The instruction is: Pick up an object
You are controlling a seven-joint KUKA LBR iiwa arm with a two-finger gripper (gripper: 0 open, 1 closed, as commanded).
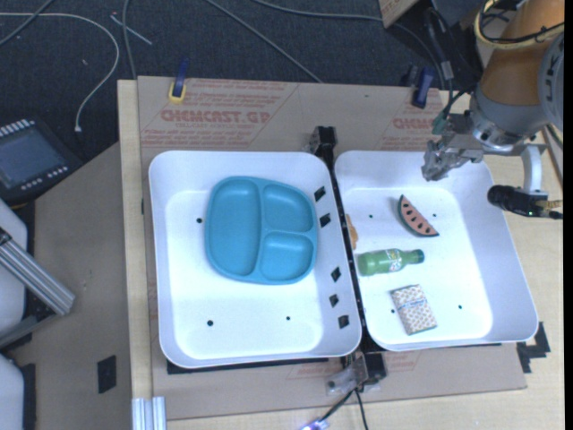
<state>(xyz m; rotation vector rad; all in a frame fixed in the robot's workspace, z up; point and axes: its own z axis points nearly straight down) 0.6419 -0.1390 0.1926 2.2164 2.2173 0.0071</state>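
Nearest, a patterned packet (413, 309) lies in the right bin (501, 240), beyond it a green bottle (388, 260) and watermelon slice (417, 216). Claw (439, 164) hovers over the far rim, its opening unclear, gripping nothing visible.

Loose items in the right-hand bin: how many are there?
3. A watermelon slice lies toward the far side, a green bottle lies on its side in the middle, and a small patterned box sits nearest the front.

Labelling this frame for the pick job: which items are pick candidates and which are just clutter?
Job:
- watermelon slice, right bin
- green bottle
- patterned box
- hand, above that bin's far edge

Lying about:
- blue divided plate, left bin
- cables on the floor
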